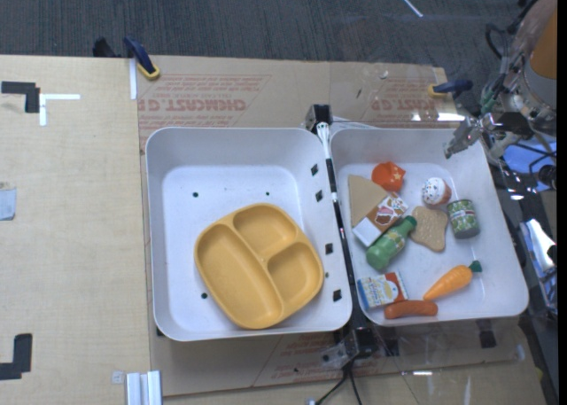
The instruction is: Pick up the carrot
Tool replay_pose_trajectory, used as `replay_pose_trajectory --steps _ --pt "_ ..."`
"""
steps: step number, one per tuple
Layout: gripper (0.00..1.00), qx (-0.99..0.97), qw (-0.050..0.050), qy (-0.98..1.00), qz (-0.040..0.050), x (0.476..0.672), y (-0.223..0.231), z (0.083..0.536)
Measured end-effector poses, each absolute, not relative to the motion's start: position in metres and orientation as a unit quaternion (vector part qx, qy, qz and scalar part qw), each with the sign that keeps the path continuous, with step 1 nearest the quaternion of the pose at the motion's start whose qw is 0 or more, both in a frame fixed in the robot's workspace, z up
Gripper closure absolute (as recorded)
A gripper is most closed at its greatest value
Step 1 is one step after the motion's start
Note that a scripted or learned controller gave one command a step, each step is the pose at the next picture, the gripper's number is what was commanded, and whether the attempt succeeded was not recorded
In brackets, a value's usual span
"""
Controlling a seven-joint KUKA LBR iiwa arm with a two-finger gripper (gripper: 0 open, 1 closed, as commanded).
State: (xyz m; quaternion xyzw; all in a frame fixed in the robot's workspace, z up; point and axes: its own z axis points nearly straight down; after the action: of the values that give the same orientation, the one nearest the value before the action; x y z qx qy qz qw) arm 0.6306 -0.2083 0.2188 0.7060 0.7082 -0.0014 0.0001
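Observation:
The orange carrot (447, 282) with a green tip lies near the front right corner of the right bin (501, 244), tip pointing to the far right. My gripper (466, 136) hangs over that bin's far right corner, well away from the carrot, with nothing seen in it. The grey arm comes in from the upper right.
Beside the carrot lie a red sausage (410, 309) and a small carton (381, 291). Farther back are a green bottle (391, 242), a bread slice (431, 228), a green can (462, 217), a white ball (433, 189) and a red vegetable (388, 175). A yellow divided plate (259, 263) sits in the left bin (177, 164).

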Motion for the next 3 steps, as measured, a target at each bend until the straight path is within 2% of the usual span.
replay_pose_trajectory --steps 2,3 --pt "0.00 0.541 -0.001 0.841 0.0009 0.510 -0.221 0.091" --pt "0.00 0.438 0.000 0.899 0.0005 0.479 -0.179 0.092"
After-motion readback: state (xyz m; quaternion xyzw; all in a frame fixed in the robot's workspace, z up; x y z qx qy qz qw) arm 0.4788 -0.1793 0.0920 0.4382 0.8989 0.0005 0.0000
